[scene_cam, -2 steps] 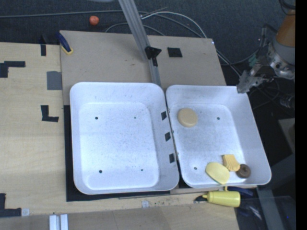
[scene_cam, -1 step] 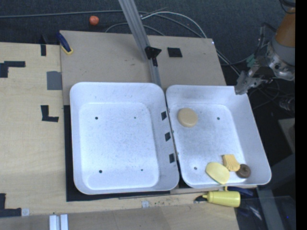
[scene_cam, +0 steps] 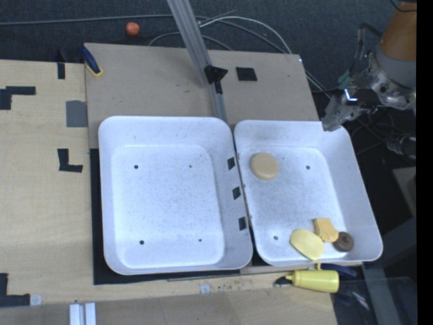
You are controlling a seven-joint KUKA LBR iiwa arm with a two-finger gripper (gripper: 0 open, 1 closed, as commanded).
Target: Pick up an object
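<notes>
Starting far to the tool's left, you have the left bin [scene_cam: 162, 249], well apart from the tool and with nothing for you to take. Next comes the right bin [scene_cam: 298, 147], whose far right corner lies just below and beside the tool. In it, the round tan piece [scene_cam: 264, 166] sits nearest the tool, down and to its left, alone on open floor. Much farther below the tool, crowded into the near corner, lie the yellow oval piece [scene_cam: 307, 244], the small orange block [scene_cam: 325, 229] and the dark brown round piece [scene_cam: 344, 242]; the block looks to be touching or almost touching both neighbours. Beyond the bin's near rim, a yellow bottle-like thing [scene_cam: 314, 280] lies on the desk.

The tool [scene_cam: 336, 114] hangs outside the bin, above its far right corner, and nothing is seen in its grasp. You cannot tell how far it stands open: its tip is dark against dark ground.

By my reading the pick has not begun; this is the approach step. Your next move calls for carrying the tool left and down over the rim, then lowering onto one piece. The tan one looks the easier choice, since the corner cluster leaves little room beside the walls.

The arm is cut off at the right edge, and the small pieces are too blurred to name surely.
</notes>
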